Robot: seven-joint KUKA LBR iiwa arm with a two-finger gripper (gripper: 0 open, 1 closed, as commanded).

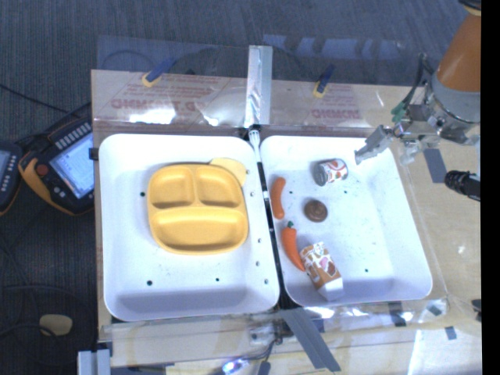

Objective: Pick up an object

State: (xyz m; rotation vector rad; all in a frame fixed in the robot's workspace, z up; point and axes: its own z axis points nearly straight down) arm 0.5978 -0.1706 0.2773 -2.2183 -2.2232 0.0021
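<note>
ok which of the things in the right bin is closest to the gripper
The small can lying on its side at the bin's far end, just left of the gripper; the others lie nearer the camera.

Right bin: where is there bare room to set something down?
The right bin is bare along its right half, right of the cookie and carton. Its left side is crowded: sausage, carrot, can.

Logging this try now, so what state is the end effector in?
End effector: over the right bin's upper right, near the can, nothing seen in it; open or shut cannot be told.
</note>
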